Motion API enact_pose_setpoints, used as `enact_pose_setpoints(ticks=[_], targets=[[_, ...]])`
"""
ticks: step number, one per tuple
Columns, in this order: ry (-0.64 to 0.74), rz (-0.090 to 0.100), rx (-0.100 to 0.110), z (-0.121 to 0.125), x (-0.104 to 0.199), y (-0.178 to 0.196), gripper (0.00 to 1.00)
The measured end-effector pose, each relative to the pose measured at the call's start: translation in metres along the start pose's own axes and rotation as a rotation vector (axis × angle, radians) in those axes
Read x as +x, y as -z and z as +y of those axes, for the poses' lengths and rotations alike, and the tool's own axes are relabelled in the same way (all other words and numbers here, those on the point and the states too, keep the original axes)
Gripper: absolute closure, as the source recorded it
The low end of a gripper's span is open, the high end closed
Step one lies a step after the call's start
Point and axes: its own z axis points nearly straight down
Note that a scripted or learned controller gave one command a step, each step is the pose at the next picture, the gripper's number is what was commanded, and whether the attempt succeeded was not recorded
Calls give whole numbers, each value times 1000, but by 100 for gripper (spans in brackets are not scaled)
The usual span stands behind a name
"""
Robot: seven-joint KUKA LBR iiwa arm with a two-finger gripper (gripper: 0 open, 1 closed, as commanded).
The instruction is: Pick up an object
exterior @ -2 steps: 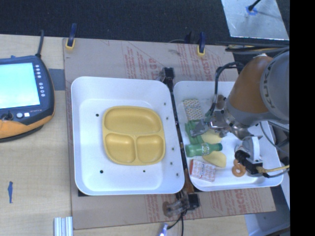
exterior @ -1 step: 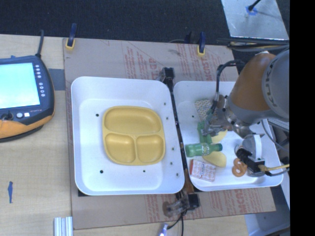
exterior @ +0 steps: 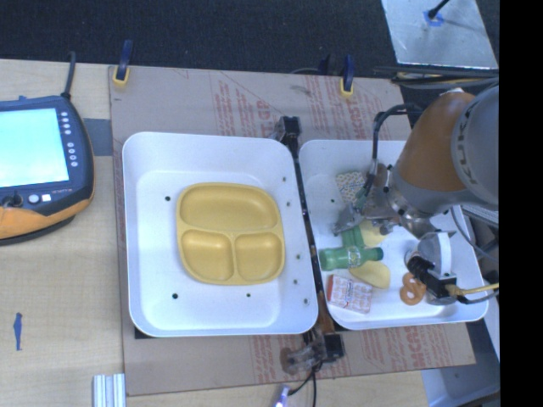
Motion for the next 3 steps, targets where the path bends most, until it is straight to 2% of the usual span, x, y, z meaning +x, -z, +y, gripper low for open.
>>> enact_pose_setpoints(ticks=[1,2,3], targets=[[-3,-1,0,9,2,-13,0],[-1,-2,0,9,1,-3,100],[-5,3,2,0,76,87,100]])
